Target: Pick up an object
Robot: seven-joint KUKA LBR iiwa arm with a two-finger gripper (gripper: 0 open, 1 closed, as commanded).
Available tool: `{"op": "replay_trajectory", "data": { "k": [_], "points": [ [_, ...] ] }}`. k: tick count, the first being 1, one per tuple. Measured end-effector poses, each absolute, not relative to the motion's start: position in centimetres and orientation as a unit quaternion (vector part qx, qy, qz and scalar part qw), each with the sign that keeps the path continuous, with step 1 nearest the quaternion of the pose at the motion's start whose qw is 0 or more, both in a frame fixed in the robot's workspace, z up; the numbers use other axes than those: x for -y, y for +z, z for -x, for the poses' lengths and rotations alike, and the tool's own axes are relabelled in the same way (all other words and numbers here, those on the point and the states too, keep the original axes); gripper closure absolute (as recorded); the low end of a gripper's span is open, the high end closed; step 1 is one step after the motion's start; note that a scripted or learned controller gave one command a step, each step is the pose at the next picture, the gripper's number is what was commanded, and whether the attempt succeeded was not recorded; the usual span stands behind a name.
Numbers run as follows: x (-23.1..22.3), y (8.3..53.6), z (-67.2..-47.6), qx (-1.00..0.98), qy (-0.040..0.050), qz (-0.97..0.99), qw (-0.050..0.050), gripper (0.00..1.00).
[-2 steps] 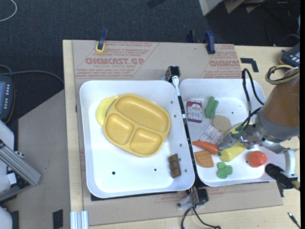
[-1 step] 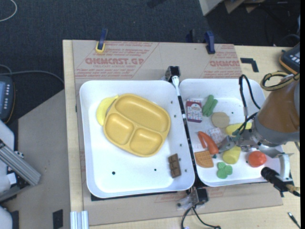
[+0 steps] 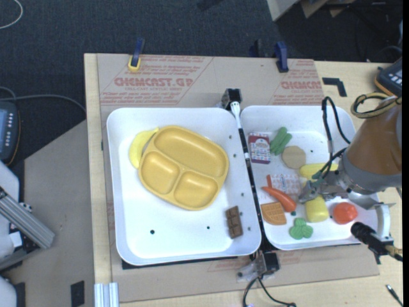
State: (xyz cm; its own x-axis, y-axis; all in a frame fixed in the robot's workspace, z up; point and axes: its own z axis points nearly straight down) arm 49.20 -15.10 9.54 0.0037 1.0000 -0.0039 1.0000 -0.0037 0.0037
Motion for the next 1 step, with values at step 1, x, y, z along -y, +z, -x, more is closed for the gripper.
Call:
{"op": "replay_trajectory", "data": {
  "k": [1],
  "points": [
    [15.03,14.68,-50.34,-0.708,0.0012,-0.707,0.003,1.0]
  ]
}}
